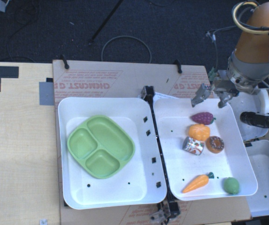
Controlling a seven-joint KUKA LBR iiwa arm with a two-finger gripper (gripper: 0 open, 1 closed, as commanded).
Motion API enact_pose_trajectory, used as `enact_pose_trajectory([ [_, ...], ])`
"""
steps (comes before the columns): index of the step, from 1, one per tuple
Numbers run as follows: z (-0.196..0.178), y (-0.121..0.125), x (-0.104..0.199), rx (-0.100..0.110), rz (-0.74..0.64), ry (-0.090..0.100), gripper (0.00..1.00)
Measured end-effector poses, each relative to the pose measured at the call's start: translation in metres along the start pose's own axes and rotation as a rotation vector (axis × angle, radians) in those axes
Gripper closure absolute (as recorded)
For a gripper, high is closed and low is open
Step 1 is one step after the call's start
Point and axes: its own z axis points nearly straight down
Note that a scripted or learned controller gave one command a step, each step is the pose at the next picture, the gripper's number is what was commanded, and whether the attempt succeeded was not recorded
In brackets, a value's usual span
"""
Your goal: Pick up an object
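The cardboard sheet [125, 81] under the two bins is carrying red printed lettering. The line above the left bin is appearing upside down and mirrored to the camera; it is reading roughly as "CHEMCRZT G.P", though the characters are not resolving with certainty. Further red print is showing on the cardboard above the right bin and along the bottom edge, too faint to read. The small can [193, 146] is bearing a label, illegible.
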Motion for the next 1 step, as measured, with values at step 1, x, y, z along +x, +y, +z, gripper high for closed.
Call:
enact_pose_trajectory([
  [1, -0.0053, 0.0013, 0.0, -0.009, -0.001, -0.001, 0.0],
])
